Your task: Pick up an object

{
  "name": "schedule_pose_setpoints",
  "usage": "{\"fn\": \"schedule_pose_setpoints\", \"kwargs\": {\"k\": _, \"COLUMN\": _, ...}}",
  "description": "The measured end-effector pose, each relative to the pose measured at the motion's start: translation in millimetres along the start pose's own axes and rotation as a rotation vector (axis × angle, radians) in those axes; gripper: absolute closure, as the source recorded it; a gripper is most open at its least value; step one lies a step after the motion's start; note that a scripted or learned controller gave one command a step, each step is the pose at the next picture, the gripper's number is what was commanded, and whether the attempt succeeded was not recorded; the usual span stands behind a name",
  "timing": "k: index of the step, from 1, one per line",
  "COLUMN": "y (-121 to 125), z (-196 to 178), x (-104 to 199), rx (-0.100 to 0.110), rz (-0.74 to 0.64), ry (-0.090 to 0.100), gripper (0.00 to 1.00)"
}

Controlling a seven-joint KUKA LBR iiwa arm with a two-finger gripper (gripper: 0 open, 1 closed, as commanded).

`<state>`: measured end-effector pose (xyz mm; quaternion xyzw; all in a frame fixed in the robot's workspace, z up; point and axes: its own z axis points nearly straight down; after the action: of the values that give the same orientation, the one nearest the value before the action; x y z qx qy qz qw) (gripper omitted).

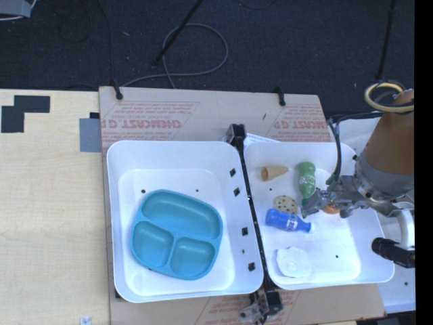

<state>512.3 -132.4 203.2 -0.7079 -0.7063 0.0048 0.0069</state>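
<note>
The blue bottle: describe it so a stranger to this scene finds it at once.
Start at the right-hand white bin, the one without the blue tray. Near that bin's middle, below the round speckled cookie and above the flat white lid, lies the blue bottle on its side. It is the sole blue item in that bin; the other bottle is green.

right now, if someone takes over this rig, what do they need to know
Gripper: low in the right bin, beside a small orange object; nothing visibly between its fingers, and whether they are open or shut is unclear.
Right bin things: green bottle, blue bottle, cone, spotted cookie, white lid-like piece.
Left bin: blue divided plate.
Done: no pick confirmed.
Left: grasp an object and lift it.
</note>
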Motion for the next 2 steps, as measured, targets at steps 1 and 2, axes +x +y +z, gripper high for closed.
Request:
{"fn": "schedule_pose_setpoints", "kwargs": {"k": 1, "y": 2.7, "z": -6.9, "x": -0.1, "rx": -0.012, "rz": -0.002, "ry": -0.002, "gripper": 0.00}}
{"fn": "schedule_pose_setpoints", "kwargs": {"k": 2, "y": 4.3, "z": 36.6, "x": 0.9, "rx": -0.009, "rz": -0.002, "ry": -0.001, "gripper": 0.00}}
